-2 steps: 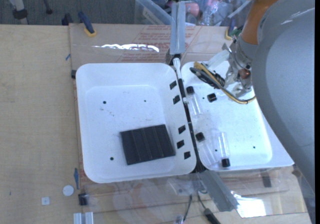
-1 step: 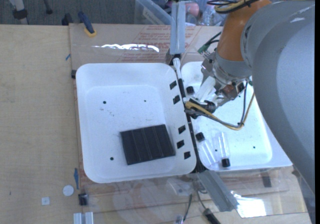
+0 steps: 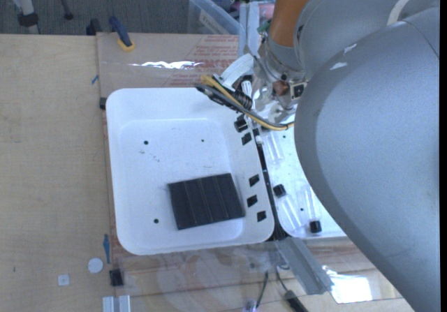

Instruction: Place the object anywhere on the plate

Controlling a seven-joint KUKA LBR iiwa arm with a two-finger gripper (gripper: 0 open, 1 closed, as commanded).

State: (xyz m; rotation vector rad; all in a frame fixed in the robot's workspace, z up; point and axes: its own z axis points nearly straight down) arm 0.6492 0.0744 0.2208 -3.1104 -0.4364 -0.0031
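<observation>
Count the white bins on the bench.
2. The left bin lies in full view, holding a dark ribbed plate. The right bin sits beside it, mostly hidden under the grey arm.

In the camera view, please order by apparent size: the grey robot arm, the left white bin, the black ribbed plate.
1. Grey robot arm, though nearness to camera enlarges it.
2. Left white bin.
3. Black ribbed plate.

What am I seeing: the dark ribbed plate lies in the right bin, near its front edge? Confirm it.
Not quite. The camera view shows the dark ribbed plate in the left bin, not the right one. The rest holds: it lies flat near that bin's front edge. The arm covers most of the right bin.
</observation>
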